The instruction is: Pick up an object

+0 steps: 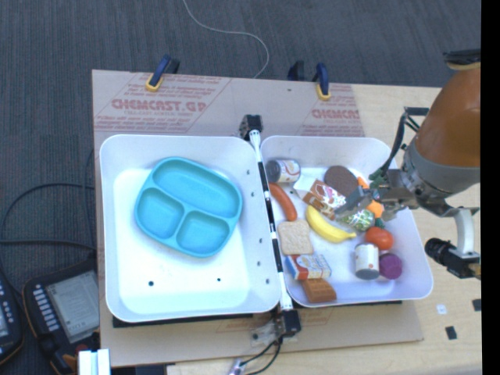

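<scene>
The right bin [406,287] holds several toy foods. Among them are a yellow banana [326,226], a slice of bread [295,237], a red sausage [282,201], a small tin [286,170], a brown round piece [339,179] and a printed snack pack [326,198]. A red tomato [380,238], a purple plum [391,266], a white cup [365,260], a small carton [312,266] and a brown block [319,290] lie nearer the front. My gripper [362,202] reaches in from the right. It is low over the green and orange pieces [362,221] beside the banana.
A blue divided plate [187,206] lies in the left bin [117,287]. The bins meet at a ridge [266,209] with a black clamp at the back. Blue clamps [160,70] hold the cardboard base. The arm's orange band [461,108] rises over the right bin's far right edge.
</scene>
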`<control>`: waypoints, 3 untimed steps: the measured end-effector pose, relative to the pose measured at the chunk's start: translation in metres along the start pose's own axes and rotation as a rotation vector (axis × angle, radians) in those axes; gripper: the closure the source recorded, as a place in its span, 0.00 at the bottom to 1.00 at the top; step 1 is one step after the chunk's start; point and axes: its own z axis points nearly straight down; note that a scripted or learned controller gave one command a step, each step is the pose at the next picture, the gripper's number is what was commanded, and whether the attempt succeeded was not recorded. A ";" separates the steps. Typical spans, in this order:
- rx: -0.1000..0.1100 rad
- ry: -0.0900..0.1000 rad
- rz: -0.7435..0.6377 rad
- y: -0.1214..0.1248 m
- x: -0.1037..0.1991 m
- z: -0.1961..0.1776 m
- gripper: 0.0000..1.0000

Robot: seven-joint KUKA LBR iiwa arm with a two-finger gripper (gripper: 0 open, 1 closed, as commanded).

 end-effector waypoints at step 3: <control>-0.003 0.001 0.002 -0.014 0.002 0.135 0.00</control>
